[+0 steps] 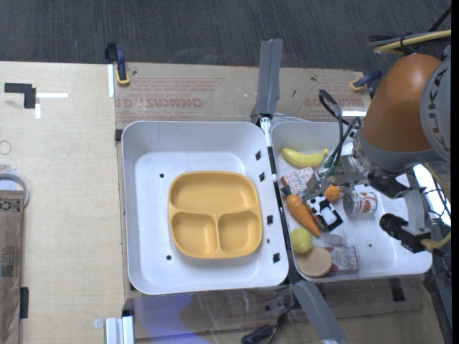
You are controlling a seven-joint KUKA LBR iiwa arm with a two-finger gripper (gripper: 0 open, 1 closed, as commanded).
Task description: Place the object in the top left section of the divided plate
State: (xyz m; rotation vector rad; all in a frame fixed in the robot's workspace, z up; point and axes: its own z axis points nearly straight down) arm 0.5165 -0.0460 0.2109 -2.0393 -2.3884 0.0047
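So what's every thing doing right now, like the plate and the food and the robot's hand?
Plate: flat in the left bin, nothing in its sections.
Banana: lying in the right bin, near the back.
Carrot: lying slanted in the right bin.
Lemon: resting just below the carrot.
Can: on its side.
Gripper: down among the toys in the right bin; grip unclear.

divided plate: yellow-orange
bins: white
banana: yellow
carrot: orange
lemon: yellow
can: red and white
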